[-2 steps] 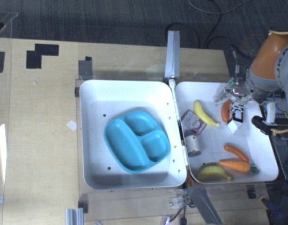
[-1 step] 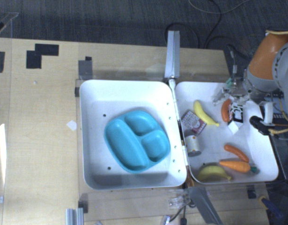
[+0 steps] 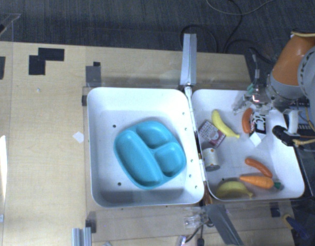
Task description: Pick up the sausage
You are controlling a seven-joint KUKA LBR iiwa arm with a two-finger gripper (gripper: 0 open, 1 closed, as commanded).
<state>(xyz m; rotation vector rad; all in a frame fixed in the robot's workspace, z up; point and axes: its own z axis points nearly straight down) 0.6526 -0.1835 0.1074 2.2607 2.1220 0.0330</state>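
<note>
Two white bins (image 3: 96,137), sausage (image 3: 246,121) beside fingers (image 3: 257,118), label unreadable

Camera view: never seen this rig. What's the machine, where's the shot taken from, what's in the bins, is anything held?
One fixed camera looks down at a slant on a wooden bench with two shallow white bins side by side. The machine is a grey robot arm with an orange band, reaching in from the right; its tool hangs over the far side of the right bin.

The left bin holds a blue divided plate. The right bin holds a yellow banana, a small printed packet, a small can, a carrot, a second, greenish banana, and two reddish sausage-like pieces: one beside the tool, one further forward.

Whether the tool grips anything is too blurred to tell.
</note>
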